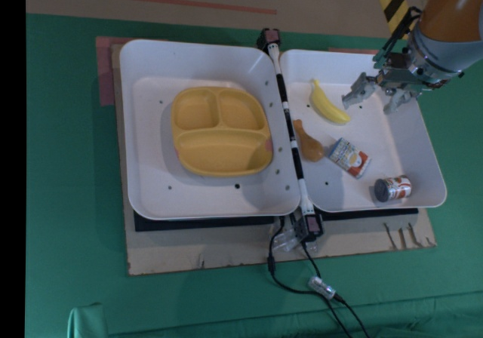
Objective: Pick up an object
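Over the right bin (423, 149), beside a smooth curved banana (328, 103), the gripper (376, 96) hangs splayed wide, holding nothing, the arm slanting in from upper right.

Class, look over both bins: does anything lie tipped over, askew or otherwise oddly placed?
Yes. The can in the right bin lies on its side, its end facing the camera, not upright. The carton lies flat and skewed. The yellow tray in the left bin sits slightly rotated.
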Controlling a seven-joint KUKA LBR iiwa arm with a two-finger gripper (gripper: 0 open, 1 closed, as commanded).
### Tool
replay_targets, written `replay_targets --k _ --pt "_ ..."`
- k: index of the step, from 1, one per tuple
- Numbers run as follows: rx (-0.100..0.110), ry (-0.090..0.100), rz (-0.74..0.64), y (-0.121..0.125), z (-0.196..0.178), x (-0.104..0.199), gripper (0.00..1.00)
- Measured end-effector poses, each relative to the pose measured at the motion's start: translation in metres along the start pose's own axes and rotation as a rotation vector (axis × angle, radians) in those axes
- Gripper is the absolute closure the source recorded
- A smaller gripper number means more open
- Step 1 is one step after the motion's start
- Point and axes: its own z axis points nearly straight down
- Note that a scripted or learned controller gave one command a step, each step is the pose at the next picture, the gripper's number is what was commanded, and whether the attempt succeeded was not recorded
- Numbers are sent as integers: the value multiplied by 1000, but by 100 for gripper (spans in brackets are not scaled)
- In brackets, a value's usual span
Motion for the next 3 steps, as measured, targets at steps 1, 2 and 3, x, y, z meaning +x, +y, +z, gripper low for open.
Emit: replay_targets --k 1,2,3 --pt "-6 -2 0 9 117 9 0" --pt "-19 -5 5 12 102 8 100" --pt "-18 -4 5 12 102 8 0"
